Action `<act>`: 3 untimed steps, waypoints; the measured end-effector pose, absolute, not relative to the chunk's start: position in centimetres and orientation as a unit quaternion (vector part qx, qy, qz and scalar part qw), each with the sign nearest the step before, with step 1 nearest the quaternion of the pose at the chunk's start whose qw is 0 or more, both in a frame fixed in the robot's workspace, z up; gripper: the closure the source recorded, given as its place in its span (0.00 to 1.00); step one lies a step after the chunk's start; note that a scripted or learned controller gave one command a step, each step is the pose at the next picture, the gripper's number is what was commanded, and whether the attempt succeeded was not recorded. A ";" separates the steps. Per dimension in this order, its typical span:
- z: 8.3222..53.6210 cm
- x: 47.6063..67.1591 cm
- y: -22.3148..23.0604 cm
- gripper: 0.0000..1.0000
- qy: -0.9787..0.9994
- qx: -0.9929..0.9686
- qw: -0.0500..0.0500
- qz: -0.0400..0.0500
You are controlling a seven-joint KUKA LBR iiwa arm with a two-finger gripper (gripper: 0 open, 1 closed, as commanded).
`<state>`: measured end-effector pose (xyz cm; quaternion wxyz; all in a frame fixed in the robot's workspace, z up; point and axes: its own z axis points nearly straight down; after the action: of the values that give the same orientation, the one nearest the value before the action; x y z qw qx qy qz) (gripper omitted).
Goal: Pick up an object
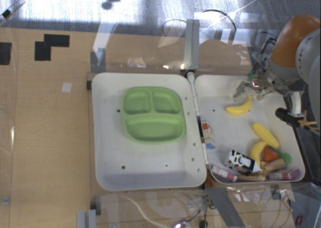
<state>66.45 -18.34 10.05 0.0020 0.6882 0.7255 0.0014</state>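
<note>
From above, the bench carries two shallow white bins side by side. The left bin point(108, 137) holds a green divided plate point(153, 114), lying flat near its middle, three compartments showing.

The right bin point(220, 137) holds the loose objects. A yellow banana point(240, 107) lies in its far half, curved, apart from the rest. Nearer and to the right lies a second yellow piece point(265, 134), long and slanted, and just near of it a third yellow piece point(258, 151) touching an orange carrot-like item point(271, 155). A black-and-white patterned box point(239, 161) sits along the near wall, with a pinkish tube point(224, 173) beside it at the near edge; the jumble in the near right corner is too crowded to sort out surely.

The arm comes in from the right, its orange band point(296, 36) high at the far right. The gripper point(253, 89) hangs over the far right part of the right bin, just beyond the banana. Its fingers point(239, 91) look spread apart, with nothing seen between them, though they are small and somewhat blurred. The banana lies just near of the fingertips, seemingly not touched.
</note>
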 end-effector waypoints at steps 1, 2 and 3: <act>8.9 62.4 -17.2 0.00 0.726 0.688 0.005 0.003; 10.3 62.8 -17.0 1.00 0.725 0.688 0.007 0.007; 17.6 67.1 -9.1 1.00 0.737 0.676 0.003 0.003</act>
<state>67.10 -9.08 17.57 0.0031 0.6762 0.7367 0.0033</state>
